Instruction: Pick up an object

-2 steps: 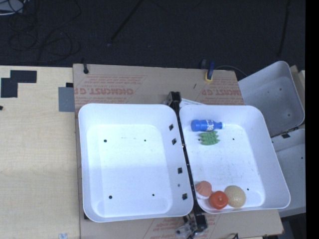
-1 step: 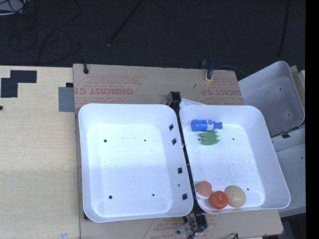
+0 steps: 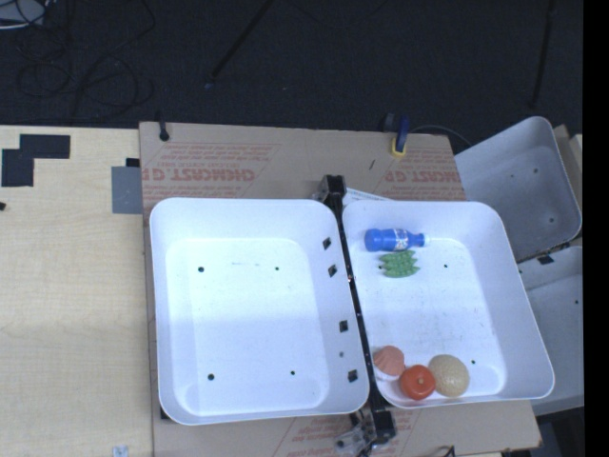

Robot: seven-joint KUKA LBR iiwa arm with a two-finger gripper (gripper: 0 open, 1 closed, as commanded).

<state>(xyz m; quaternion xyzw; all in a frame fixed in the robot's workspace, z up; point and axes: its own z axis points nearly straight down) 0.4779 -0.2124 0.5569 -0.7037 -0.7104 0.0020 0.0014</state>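
Nothing is lifted yet: the blue bottle [image 3: 394, 240], green toy [image 3: 400, 264], red tomato [image 3: 417, 382], tan ball [image 3: 449, 374] and pinkish piece [image 3: 388, 359] all lie in the right bin [image 3: 504, 284]. Every step of picking remains.

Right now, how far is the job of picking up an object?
Nothing looks done yet. The blue bottle and green item lie at the right bin's far end; the pink piece, red ball and tan ball sit at its near edge. Nothing is in hand. The whole pick is left.
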